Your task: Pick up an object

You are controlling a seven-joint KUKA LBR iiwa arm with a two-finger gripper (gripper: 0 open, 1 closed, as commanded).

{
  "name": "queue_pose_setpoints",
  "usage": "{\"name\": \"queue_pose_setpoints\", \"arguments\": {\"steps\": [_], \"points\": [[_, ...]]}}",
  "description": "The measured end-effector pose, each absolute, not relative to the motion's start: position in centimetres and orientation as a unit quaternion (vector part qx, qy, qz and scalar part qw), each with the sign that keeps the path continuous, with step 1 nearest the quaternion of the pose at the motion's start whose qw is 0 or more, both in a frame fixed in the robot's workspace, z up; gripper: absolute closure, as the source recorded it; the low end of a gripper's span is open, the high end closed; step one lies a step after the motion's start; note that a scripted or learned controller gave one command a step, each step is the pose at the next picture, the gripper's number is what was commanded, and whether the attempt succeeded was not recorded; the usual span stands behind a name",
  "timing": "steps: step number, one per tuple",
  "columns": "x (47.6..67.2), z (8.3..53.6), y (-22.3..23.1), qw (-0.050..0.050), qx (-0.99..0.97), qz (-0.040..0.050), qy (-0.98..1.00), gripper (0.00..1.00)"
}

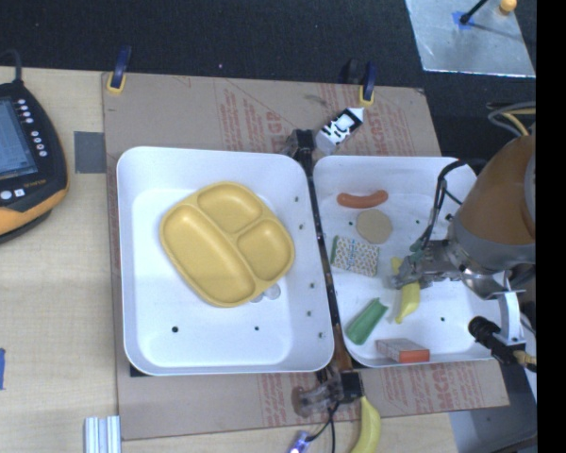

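Gripper (407, 274) low in the right bin (453, 170); I can't tell its state from here. Yellow banana (408, 301) lies directly under it at 6 o'clock, seemingly touching. Risk I see: the curved toy slipping sideways on closing, or the tool catching the green piece (366, 320) at 8 o'clock. Patterned sachet (356, 255) sits at 9 o'clock, near.
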State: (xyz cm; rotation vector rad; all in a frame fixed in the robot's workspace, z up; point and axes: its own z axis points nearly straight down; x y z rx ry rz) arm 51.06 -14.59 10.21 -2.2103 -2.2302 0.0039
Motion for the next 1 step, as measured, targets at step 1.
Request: {"name": "queue_pose_setpoints", "arguments": {"steps": [1], "points": [[57.39, 16.76, -10.21, 0.001, -0.706, 0.0002, -0.708, 1.00]]}}
